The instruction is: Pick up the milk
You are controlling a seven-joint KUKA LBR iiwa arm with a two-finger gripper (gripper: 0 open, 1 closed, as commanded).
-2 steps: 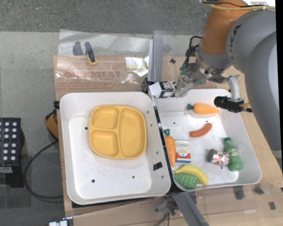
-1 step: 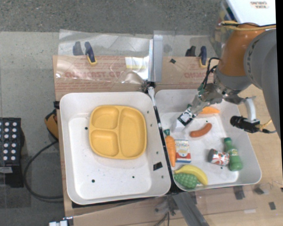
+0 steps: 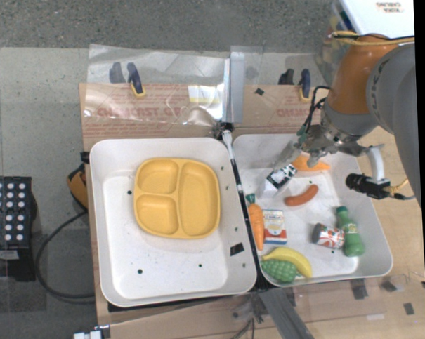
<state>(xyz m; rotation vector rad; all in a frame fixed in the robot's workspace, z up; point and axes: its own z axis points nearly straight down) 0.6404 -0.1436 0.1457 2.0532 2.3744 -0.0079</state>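
The milk (image 3: 273, 226) is a small white carton with red and blue print. It lies in the right bin (image 3: 377, 263), just right of the carrot (image 3: 256, 225). My gripper (image 3: 306, 148) hangs over the far part of the right bin, above an orange piece (image 3: 318, 163). It is well back and to the right of the milk, and nothing shows in its grasp. The grey arm with its orange band (image 3: 356, 75) comes in from the upper right.
The right bin also holds a black-and-white packet (image 3: 281, 175), a sausage (image 3: 301, 195), a can (image 3: 328, 236), a green bottle (image 3: 350, 233), a banana (image 3: 292, 256) and a green bumpy fruit (image 3: 280, 270). A yellow divided plate (image 3: 177, 197) sits in the left bin (image 3: 118, 268).
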